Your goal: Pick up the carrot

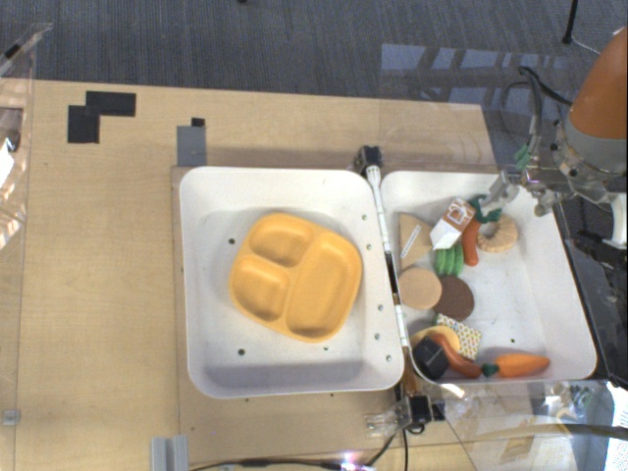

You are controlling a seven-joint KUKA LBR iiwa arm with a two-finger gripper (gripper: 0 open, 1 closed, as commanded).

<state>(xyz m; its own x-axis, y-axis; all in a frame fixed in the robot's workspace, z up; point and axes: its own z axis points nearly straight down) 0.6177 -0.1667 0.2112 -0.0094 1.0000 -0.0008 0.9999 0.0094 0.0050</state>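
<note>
Arm [599, 116] came in from the right, grey w/ orange band at top-right corner. Gripper [521, 186] hung over the far edge of the right bin [574, 302]; couldn't tell whether it was open or closed, too small & blurred. Nothing seen held.

Carrot [520, 365] lay at the near edge of the right bin, on its side, roughly parallel to the bin's front wall, orange w/ a darker reddish end toward the left. Well apart from the gripper, at the opposite end of the bin. Its left end was just beside a black round item [430, 357] in the near-left corner, w/ a checkered piece [463, 336] just behind it.

Rest of right bin: small carton w/ orange/white label [452, 226] near the far side, a red-orange sausage-like piece [471, 243] & a green piece [448, 260] just beside it, a pale round disc w/ a hole [497, 235] to their right, near the gripper. Tan wedge [414, 238] at the left wall, a tan disc [420, 287] & a dark brown disc [455, 299] touching or overlapping mid-bin.

Left bin [211, 263] held a yellow divided plate [294, 275], three compartments, sat about centre, turned at a slant. Bench [88, 292] was light wood w/ black marks [98, 114] at far left
</note>
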